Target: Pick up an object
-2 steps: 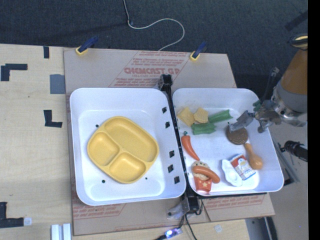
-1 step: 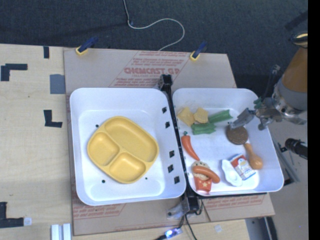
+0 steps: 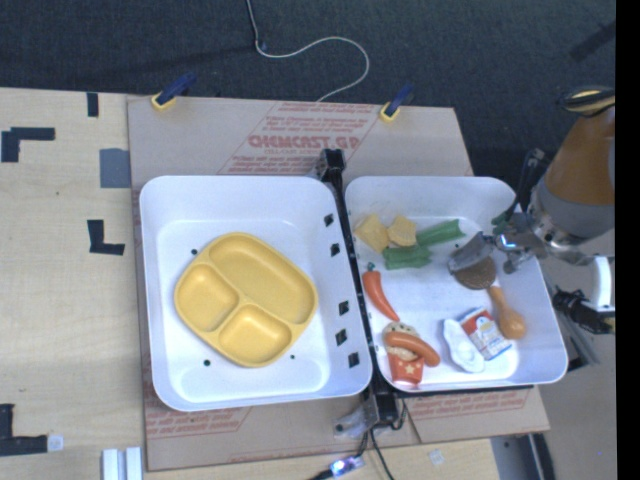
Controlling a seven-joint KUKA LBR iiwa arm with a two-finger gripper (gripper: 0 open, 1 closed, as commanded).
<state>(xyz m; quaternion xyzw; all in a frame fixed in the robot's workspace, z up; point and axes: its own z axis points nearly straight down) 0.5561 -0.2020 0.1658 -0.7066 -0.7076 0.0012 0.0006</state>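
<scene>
The gripper [image 3: 478, 258] hangs over the right bin [image 3: 535, 368], just above a brown spoon [image 3: 497, 303]. Whether its fingers are parted, I cannot tell.

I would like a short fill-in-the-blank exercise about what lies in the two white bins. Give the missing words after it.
1. The yellow divided plate lies in the ____ bin.
2. The plate has ____ compartments.
3. The toy carrot lies in the right bin, close to the ____ between the two bins.
4. The pincer is over the ____ bin.

Missing words: left; three; divider; right
</scene>
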